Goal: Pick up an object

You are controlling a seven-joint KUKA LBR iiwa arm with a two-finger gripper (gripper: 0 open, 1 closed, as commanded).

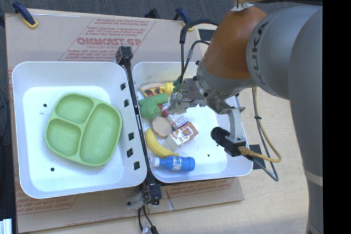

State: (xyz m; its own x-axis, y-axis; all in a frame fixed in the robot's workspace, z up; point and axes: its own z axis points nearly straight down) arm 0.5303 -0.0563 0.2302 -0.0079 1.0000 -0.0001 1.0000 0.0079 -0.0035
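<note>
The grey arm's gripper hangs low in the right-hand shallow white bin, over a heap of small things: a green plastic lump, a curved yellow banana, a blue bottle; whether its fingers are apart or together I cannot tell; the step looks like descent onto the heap; next, closing and lifting; the left-hand white bin holds a green three-part plate.

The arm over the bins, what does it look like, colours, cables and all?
A thick grey arm with a rounded orange band above the wrist. Thin black cables loop beside it, and a metal claw sits at its tip.
</note>
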